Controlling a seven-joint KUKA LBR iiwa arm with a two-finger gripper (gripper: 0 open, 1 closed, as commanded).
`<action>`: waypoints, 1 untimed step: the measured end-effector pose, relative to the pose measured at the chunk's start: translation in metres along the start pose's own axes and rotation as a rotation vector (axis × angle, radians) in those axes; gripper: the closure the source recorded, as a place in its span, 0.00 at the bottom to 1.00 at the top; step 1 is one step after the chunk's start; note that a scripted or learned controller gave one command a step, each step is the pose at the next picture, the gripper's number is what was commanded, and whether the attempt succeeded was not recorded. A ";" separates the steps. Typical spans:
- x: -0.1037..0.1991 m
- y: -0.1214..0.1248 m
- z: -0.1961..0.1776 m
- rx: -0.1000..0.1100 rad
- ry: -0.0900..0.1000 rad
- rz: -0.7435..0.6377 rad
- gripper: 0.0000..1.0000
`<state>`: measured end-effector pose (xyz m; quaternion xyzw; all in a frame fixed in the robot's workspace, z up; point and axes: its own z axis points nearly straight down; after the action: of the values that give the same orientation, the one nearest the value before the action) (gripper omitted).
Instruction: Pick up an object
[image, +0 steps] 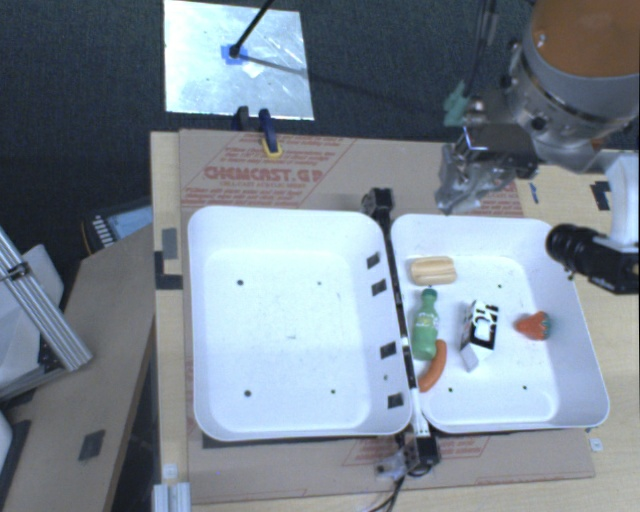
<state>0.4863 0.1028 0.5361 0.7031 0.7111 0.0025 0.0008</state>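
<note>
In the camera view, two shallow white bins are seen side by side on the table (560, 450), which is covered by a brown cardboard sheet (300, 170) printed with red lettering. The left bin (290, 320) is bordered on its right by a row of dark clips along the seam shared with the right bin (570, 400).

In the right bin, five small things are found. A tan bread roll (432, 269) is placed at the far left of that bin. Just near of it, a green bottle (427, 322) is laid lengthwise, and an orange carrot (433, 368) is set touching the bottle's near end, close to the seam. To the right of the bottle, a black-and-white carton (481, 328) is seen tilted. Further right, well apart from the carton, a red and orange piece (533, 325), perhaps a toy strawberry, is placed.

The arm's orange band (585, 35) is visible at the far right. The claw (468, 195) is held above the far edge of the right bin, apart from every object. Nothing is seen between its fingers; whether they are spread or pressed together cannot be told from this blurred view.

A shiny metal plate (240, 60) is laid beyond the cardboard at the far left.
</note>
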 end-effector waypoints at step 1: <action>-0.009 0.013 0.001 0.001 -0.003 0.011 1.00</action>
<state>0.4996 0.0937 0.5351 0.7072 0.7071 0.0010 0.0011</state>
